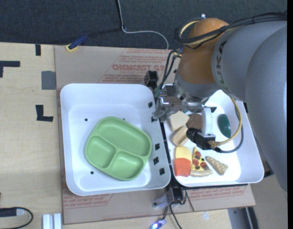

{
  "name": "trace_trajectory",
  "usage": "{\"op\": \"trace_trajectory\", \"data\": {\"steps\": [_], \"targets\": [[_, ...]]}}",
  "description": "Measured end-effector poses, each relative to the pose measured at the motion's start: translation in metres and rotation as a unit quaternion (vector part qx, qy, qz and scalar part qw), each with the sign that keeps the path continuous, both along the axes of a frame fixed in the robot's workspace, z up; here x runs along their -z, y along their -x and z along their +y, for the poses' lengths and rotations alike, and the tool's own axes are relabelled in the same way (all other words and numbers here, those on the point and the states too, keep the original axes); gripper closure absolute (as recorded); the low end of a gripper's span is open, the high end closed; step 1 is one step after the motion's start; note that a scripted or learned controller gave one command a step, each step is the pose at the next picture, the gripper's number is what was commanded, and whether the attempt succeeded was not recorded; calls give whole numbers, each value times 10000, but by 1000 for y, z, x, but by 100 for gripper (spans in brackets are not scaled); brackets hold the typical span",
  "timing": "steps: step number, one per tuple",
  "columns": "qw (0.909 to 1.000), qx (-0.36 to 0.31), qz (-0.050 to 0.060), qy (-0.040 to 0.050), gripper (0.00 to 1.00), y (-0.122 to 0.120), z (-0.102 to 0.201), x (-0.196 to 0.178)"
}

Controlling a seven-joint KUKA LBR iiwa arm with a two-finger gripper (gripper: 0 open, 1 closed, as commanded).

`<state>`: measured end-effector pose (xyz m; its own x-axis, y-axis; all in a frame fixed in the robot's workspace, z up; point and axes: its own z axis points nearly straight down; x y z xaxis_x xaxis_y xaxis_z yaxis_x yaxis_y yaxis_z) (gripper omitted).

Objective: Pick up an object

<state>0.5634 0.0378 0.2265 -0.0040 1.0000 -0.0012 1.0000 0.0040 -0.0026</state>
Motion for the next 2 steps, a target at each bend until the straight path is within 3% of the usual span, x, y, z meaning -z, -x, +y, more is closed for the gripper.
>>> {"op": "trace_trajectory", "data": {"steps": [1, 2], "targets": [[10000, -29, -35, -20, 100, 39, 60, -110], [10000, -9, -73, -19, 100, 62, 74, -260]]}}
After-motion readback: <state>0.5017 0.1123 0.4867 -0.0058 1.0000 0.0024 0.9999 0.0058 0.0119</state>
